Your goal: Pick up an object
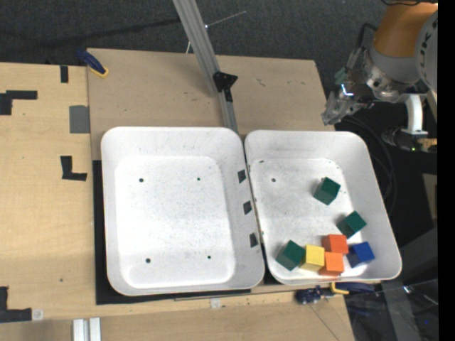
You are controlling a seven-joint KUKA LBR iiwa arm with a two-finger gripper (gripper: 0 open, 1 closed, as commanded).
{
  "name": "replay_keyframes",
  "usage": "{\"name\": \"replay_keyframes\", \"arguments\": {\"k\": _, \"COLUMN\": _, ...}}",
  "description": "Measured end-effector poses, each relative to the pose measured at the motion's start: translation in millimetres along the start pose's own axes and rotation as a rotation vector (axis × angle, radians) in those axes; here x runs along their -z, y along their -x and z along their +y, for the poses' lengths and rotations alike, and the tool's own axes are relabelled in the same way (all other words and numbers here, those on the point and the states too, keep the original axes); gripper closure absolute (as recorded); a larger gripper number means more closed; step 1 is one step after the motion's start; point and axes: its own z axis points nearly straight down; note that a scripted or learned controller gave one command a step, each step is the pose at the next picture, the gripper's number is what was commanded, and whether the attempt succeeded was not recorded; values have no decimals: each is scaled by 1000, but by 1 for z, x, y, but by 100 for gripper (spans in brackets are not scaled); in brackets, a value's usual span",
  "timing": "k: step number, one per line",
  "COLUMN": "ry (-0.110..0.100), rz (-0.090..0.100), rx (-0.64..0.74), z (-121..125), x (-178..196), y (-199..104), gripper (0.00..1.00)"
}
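Coloured small cubes lie in the right-hand shallow white plastic bin (370, 163). One dark green cube (328, 190) sits alone near the bin's middle, and a second dark green cube (351, 224) lies below it toward the right wall. Along the near wall a cluster is packed together: a third green cube (290, 255), a yellow cube (314, 255) touching it, two orange cubes (334, 244) and (333, 262), and a blue cube (361, 253) at the right end. Nothing covers them from above.

Beside it, the left-hand shallow white plastic bin (114, 148) shares a rim edge. A slanted grey metal pole (199, 30) with a black clamp crosses the wooden bench (43, 155) behind the bins.

The two-finger gripper (337, 111) hangs beyond the right bin's far right corner, well apart from the cubes; whether it is spread or closed cannot be told, and nothing shows in its grasp. No readable writing is visible.
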Motion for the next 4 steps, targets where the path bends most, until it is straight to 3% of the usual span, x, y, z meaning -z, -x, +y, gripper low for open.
{"name": "replay_keyframes", "arguments": {"k": 1, "ry": -7, "rz": 2, "rx": 2, "z": -34, "x": 0, "y": -48, "gripper": 100}}
{"name": "replay_keyframes", "arguments": {"k": 4, "ry": -7, "rz": 3, "rx": 5, "z": -83, "x": -10, "y": -198, "gripper": 100}}
